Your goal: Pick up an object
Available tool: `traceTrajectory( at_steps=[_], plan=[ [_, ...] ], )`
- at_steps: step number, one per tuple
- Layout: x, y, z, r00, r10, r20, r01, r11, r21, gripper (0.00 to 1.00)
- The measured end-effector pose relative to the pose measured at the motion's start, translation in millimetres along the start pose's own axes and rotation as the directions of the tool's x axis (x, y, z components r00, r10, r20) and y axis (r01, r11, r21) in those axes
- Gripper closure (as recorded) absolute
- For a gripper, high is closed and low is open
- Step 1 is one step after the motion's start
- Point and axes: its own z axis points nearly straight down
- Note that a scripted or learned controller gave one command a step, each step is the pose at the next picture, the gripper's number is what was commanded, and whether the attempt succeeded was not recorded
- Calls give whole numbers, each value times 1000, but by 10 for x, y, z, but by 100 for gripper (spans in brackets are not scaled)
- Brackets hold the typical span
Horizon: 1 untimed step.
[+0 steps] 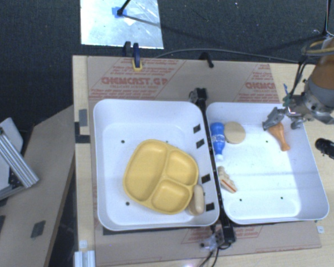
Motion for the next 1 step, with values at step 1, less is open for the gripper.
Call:
traceTrajectory(
  at_steps=[1],
  plan=[
    [17,-101,543,1000,1,0,-1,1000,0,0]
  ],
)
